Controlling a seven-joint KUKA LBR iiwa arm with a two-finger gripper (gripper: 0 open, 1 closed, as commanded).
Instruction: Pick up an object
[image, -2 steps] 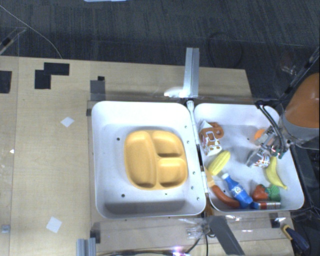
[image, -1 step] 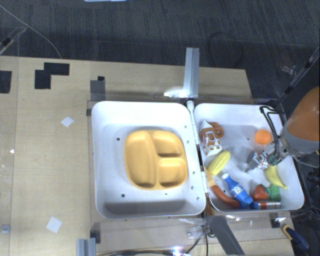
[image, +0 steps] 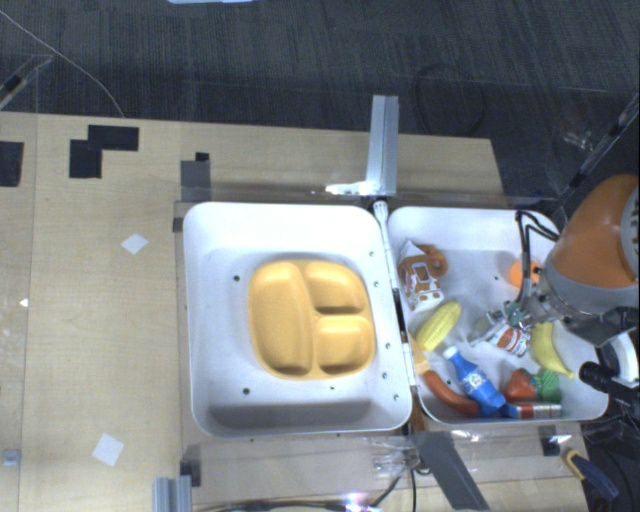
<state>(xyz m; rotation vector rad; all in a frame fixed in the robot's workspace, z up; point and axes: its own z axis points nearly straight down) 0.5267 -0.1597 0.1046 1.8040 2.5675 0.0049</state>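
The right bin (image: 470, 232) holds several small toys. My gripper (image: 503, 326) is low in this bin, coming in from the right under the orange-banded wrist (image: 592, 245). Its tip sits over a small red and white item (image: 512, 342), which it partly hides. A yellow corn cob (image: 438, 325) lies to the gripper's left. A blue bottle (image: 472, 378) and a red sausage (image: 446, 392) lie in front of it. A yellow banana (image: 547, 350) lies just to its right.
The left bin (image: 215, 300) holds a yellow divided plate (image: 308, 317). A brown and white packet (image: 422, 276) lies at the right bin's back left. A red and green fruit (image: 530, 384) and a small tube (image: 535, 409) rest by the front wall. An orange piece (image: 519, 271) sits near the arm.
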